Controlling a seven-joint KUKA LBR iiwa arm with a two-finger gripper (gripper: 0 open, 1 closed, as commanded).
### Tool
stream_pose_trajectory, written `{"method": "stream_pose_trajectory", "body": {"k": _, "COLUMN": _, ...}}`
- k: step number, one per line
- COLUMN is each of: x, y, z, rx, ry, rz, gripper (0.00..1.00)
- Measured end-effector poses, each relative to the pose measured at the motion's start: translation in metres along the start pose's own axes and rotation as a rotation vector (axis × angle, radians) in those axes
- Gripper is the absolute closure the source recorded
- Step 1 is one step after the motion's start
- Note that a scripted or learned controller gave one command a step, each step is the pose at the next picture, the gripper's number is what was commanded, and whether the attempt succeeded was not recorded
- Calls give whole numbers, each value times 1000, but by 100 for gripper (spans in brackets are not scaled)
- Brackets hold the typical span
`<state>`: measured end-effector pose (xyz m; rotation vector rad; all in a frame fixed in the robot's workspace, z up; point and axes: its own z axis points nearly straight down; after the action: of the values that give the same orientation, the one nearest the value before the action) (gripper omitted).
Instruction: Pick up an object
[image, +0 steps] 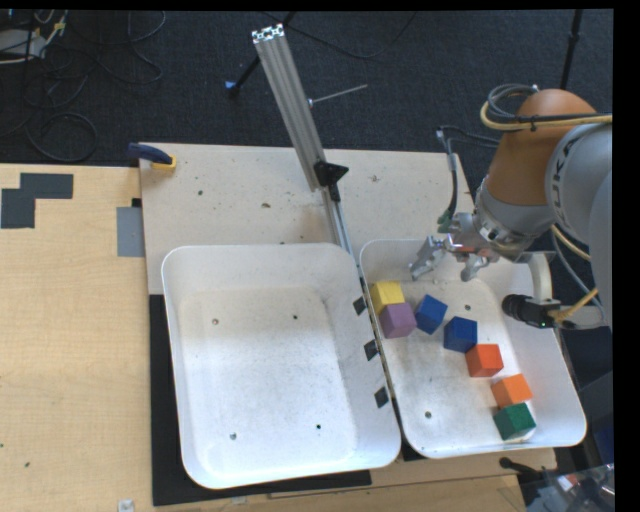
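Note:
The right bin (432, 440) holds several small cubes: a yellow cube (387, 294), a purple cube (397, 320), two blue cubes (431, 312) (460, 333), a red-orange cube (485, 359), an orange cube (512, 389) and a green cube (515, 421). My gripper (447, 258) hangs over the far end of that bin, above and behind the blue cubes. Its two fingers are spread apart with nothing between them.
The left bin (190, 272) lies beside the right one, with black clips along their shared wall. A slanted aluminium bar (298, 110) rises from the bench behind the bins. A blue-and-yellow clamp (152, 155) sits at the bench's far left corner.

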<state>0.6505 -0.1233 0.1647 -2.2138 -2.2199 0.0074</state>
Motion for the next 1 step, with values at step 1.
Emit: {"method": "stream_pose_trajectory", "body": {"k": 1, "x": -2, "y": 2, "z": 45, "rx": 0, "ry": 0, "rz": 2, "gripper": 0}}
